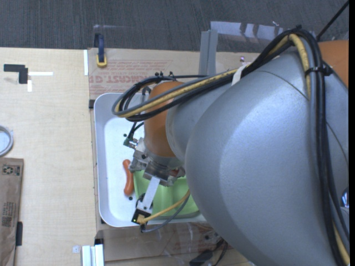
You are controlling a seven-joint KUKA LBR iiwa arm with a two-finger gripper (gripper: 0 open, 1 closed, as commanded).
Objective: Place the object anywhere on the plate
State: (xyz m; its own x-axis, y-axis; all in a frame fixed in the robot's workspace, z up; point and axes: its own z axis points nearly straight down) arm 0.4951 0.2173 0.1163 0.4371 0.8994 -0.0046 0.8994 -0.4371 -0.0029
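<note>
One orange object [128, 177] beside one green plate [170, 201] in one white bin [111, 143], one gripper [154, 168] above, its state indiscernible.

1. Dark grey carpet floor [166, 10] runs along the top
2. A pale wooden surface [50, 126] bears a black tape [16, 71] corner and white tape [41, 73] strips
3. A brown cardboard sheet [133, 73] with red print lies on it, a blue clamp [100, 49] at its edge
</note>
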